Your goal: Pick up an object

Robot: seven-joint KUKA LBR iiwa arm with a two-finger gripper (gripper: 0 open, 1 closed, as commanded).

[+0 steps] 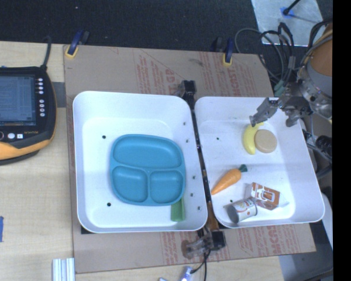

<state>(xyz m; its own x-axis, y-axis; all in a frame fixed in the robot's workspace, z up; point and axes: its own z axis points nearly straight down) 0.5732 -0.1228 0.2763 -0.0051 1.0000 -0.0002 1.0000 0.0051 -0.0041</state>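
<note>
Gripper [275,115] low over right bin's [316,183] far edge (fingers spread), near banana [249,140]

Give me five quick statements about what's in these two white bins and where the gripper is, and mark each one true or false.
1. The blue divided plate lies in the left bin. True.
2. The toy carrot lies in the left bin. False: it lies in the right bin, below the banana.
3. The gripper is over the right bin's upper part, near the banana. True.
4. The gripper holds the small can. False: the can lies on the bin floor near the bottom edge, well away from the gripper.
5. A tan round piece sits right beside the banana. True.
</note>
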